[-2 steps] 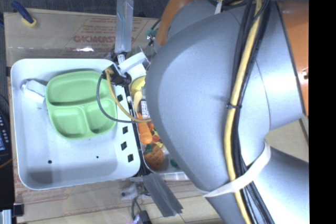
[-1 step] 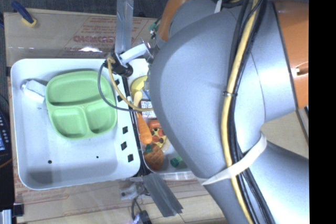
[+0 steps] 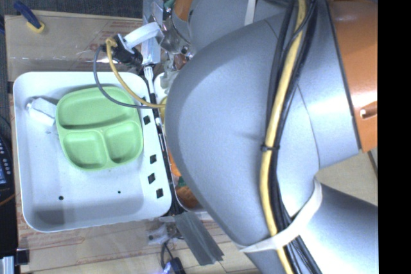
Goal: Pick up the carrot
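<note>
The grey arm (image 3: 257,131) is seen reaching in from the right, its bulk spread across the right bin and most of the frame. An orange band (image 3: 359,67) is worn at its far right, and a yellow-and-black cable bundle (image 3: 282,99) is run along its length.

The left bin (image 3: 38,202) is seen whole, set on the wooden bench (image 3: 70,29). A green divided plate (image 3: 96,128) is laid in the bin's upper half, near the wall shared with the right bin. A small white object (image 3: 40,107) is lodged just beside the plate's left edge.

The gripper (image 3: 157,42) is held over the bench at the bin's top right corner, among loose black and yellow wires (image 3: 106,70). Its state, spread or pressed together, cannot be told from this angle.

An orange-brown patch (image 3: 182,192) is glimpsed under the arm's lower edge, just right of the shared wall. Whether it is the carrot cannot be told.

A blue-and-yellow item (image 3: 29,16) is left at the bench's top left corner.
</note>
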### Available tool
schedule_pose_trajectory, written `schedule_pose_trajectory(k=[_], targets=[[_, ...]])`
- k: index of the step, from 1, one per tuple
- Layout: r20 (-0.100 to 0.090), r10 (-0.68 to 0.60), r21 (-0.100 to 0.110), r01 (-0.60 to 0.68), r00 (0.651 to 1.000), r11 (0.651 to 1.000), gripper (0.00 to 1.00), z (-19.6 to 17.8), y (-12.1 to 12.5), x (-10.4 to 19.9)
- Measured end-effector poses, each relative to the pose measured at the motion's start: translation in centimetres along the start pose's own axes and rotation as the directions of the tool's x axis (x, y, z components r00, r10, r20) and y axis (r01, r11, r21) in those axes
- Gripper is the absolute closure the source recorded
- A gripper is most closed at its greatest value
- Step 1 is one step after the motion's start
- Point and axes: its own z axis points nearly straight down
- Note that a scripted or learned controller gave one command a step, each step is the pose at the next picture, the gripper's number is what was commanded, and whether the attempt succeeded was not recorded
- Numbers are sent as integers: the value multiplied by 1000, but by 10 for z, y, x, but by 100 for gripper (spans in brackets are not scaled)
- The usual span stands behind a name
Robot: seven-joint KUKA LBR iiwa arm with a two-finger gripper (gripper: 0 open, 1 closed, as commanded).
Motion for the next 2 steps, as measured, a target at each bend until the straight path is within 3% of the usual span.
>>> schedule_pose_trajectory(k=[1,2], targets=[[0,3,-1,-3,1000,1000,100,-87,-2,-16],[12,-8,3,8,1000,1000,100,44,55,-16]])
